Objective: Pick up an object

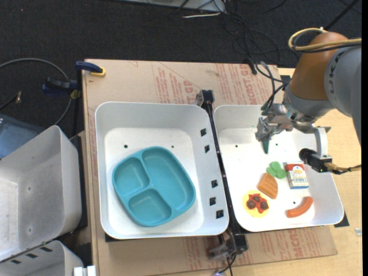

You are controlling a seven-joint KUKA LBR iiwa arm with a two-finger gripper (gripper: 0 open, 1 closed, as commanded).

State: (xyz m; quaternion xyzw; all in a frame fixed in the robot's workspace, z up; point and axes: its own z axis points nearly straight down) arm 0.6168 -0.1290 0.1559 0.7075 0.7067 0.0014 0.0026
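My gripper (268, 132) hangs over the upper left part of the right bin (241, 119), above its white floor. A thin dark green sliver (265, 146) shows just under the gripper, and I cannot tell what it is. Toy food lies nearer the front of this bin, below and to the right of the gripper: a green piece (276, 169), an orange wedge (267, 186), a small white, red and blue carton (297, 176), a yellow disc with red and black bits (256, 203), and a red-orange sausage (299, 207).
The left bin (109, 131) holds a teal divided plate (152, 184). A black divider with clips (213, 154) runs between the bins. The grey and orange arm (322, 68) reaches in from the upper right. Grey tubs (34, 183) stand at the far left.
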